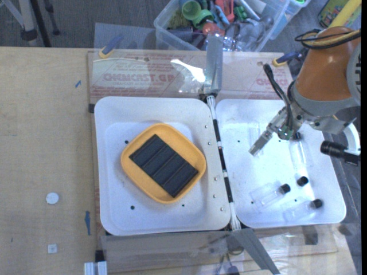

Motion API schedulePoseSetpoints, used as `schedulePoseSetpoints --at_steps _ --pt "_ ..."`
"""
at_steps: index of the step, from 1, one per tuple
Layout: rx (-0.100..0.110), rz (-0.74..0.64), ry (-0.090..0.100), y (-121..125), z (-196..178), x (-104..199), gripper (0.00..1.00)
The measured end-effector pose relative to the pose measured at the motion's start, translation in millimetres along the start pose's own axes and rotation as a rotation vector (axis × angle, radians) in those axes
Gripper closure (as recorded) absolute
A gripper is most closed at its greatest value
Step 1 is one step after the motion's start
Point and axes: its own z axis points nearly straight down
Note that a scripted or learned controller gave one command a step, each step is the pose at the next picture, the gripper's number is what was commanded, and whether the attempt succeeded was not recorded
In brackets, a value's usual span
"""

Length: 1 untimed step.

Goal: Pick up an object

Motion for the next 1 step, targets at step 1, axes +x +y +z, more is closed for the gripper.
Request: schedulePoseSetpoints --at_steps 1 --pt "-0.005 -0.315 -0.005 75.0 -4.5 14.3 0.0"
